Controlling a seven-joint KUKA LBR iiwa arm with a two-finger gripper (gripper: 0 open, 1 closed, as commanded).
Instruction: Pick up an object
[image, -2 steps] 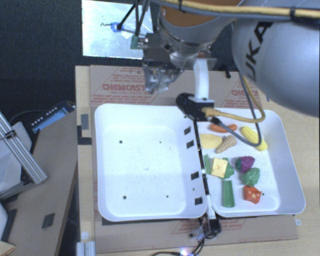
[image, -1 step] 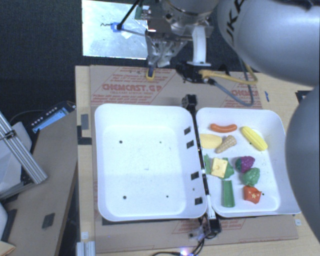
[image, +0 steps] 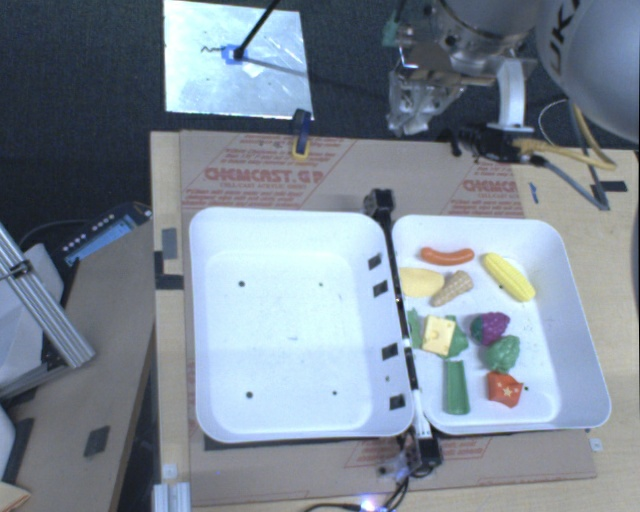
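The right bin (image: 575, 300) holds several toy foods: an orange sausage (image: 446, 255), a yellow corn cob (image: 509, 277), a pale yellow piece (image: 421, 284) beside a tan cob (image: 456, 288), a yellow cheese wedge (image: 439, 335) on a green leaf, purple grapes (image: 489, 326), a green vegetable (image: 502, 352), a green cucumber (image: 456, 387) and a red strawberry (image: 504, 389). My gripper (image: 412, 112) hangs high at the top of the view, above the bench's far edge and well clear of both bins. Nothing shows between its fingers.
The left bin (image: 215, 240) sits beside the right one, joined by a black clip strip (image: 388, 300). A yellow clamp (image: 300, 135) stands at the cardboard's far edge. Cables and tools (image: 560, 160) lie at the back right. A metal rail (image: 40, 310) leans at the left.
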